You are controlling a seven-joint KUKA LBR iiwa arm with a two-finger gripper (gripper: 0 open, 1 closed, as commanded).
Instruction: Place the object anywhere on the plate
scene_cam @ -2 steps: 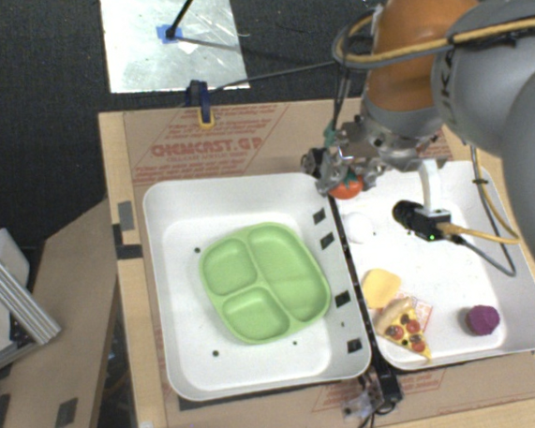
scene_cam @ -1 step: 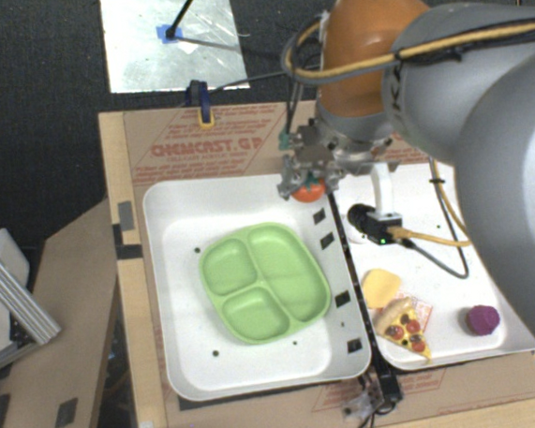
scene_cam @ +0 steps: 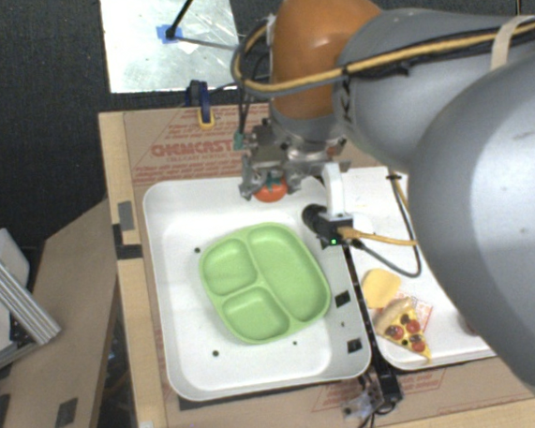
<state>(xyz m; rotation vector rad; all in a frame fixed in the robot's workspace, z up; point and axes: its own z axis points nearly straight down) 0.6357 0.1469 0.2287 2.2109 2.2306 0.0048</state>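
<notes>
A small orange-red object [scene_cam: 270, 194] is seen between the fingers of the pincer [scene_cam: 267, 188], held at the 12 o'clock edge of the left bin [scene_cam: 174, 264]. The green plate [scene_cam: 265, 281] is located toward 6 o'clock.

Green plate [scene_cam: 265, 282] unobstructed from above

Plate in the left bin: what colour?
Light green plate, three compartments, seen in the camera view.

A robotics lab: cardboard-backed bench [scene_cam: 195, 145], white bins [scene_cam: 174, 264], aluminium framing [scene_cam: 11, 289].
</notes>
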